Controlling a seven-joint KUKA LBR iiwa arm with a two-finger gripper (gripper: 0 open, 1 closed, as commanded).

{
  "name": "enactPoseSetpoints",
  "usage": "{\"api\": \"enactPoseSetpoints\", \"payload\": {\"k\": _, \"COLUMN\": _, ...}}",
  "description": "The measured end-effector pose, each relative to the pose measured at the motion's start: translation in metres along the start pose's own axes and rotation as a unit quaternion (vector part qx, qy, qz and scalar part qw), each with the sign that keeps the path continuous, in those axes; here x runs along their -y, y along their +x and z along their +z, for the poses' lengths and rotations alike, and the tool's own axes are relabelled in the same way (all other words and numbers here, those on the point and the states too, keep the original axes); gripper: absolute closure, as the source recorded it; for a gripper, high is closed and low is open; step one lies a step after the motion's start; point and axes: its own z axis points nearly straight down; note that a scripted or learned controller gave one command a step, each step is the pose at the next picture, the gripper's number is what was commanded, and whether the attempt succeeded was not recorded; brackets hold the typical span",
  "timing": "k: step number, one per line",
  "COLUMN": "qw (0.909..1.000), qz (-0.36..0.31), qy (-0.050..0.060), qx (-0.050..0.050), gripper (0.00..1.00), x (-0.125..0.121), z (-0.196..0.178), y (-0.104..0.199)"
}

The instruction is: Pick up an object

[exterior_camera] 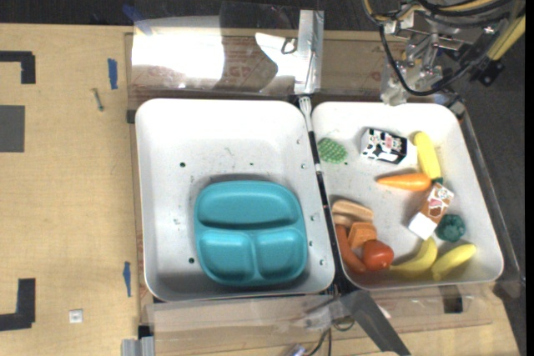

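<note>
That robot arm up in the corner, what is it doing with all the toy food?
The robot arm's end effector hangs above the far edge of the right bin, not touching any toy. That bin holds pretend food: a carrot, bananas, a tomato, a black-and-white cow toy and more. The left bin has a teal divided plate in it. The arm is meant to pick something up, but nothing is lifted yet.

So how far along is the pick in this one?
Nothing looks done yet. The gripper hangs above the right bin's far rim, with all the toy food, such as the carrot and bananas, lying inside. The teal tray sits in the left bin. Descent, grasp and lift remain.
</note>
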Motion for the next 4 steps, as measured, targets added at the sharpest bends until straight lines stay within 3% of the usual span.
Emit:
{"api": "enactPoseSetpoints", "payload": {"k": 1, "qw": 0.9996, "qz": -0.028, "qy": 0.001, "qx": 0.0, "gripper": 1.0, "x": 0.0, "z": -0.034, "y": -0.001}}
{"api": "enactPoseSetpoints", "payload": {"k": 2, "qw": 0.9903, "qz": -0.139, "qy": -0.006, "qx": 0.0, "gripper": 1.0, "x": -0.012, "z": 0.046, "y": 0.028}}
{"api": "enactPoseSetpoints", "payload": {"k": 3, "qw": 0.9664, "qz": -0.257, "qy": 0.0, "qx": 0.0, "gripper": 1.0, "x": 0.004, "z": 0.002, "y": 0.017}}
{"api": "enactPoseSetpoints", "payload": {"k": 4, "qw": 0.9464, "qz": -0.323, "qy": -0.005, "qx": 0.0, "gripper": 1.0, "x": -0.057, "z": 0.055, "y": 0.033}}
